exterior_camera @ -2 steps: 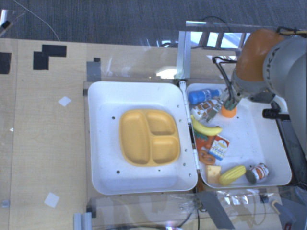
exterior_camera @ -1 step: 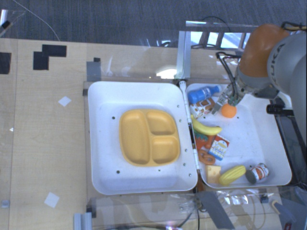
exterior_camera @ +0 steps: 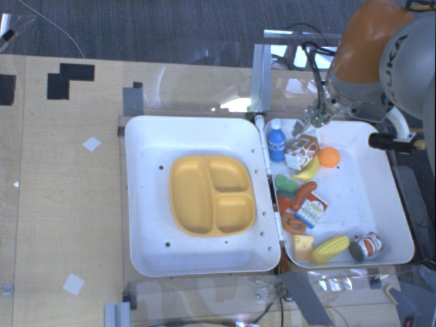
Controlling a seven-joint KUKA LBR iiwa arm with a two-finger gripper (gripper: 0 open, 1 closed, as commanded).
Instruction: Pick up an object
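pale wood-grain table [exterior_camera: 61, 203] carries two shallow glossy white plastic bins side by side. left bin [exterior_camera: 146, 251] has a matte yellow divided plate [exterior_camera: 211, 195], rounded-rectangle shape, three compartments, sitting about centre. right bin [exterior_camera: 381, 203] holds a cluster of small toy items toward its left half: blue bottle with white cap [exterior_camera: 276, 142] upright at the back left corner, a white and brown packet [exterior_camera: 302, 152] just beside it, a smooth orange ball [exterior_camera: 330, 157] right of the packet, a curved yellow banana [exterior_camera: 308, 171] below them, a bumpy green piece [exterior_camera: 287, 184], an orange carrot-like piece [exterior_camera: 303, 195], a flat white carton with blue and red print [exterior_camera: 310, 212], a yellow cheese wedge [exterior_camera: 302, 245], a knobbly yellow corn cob [exterior_camera: 330, 248] and a small can [exterior_camera: 366, 246] lying on its side near the front edge. grey arm with orange band reaches in from the right; the jaws [exterior_camera: 312, 120] hang over the back of the right bin, just above the packet, nothing visibly between the fingers, too small and blurred to tell how far apart they are.
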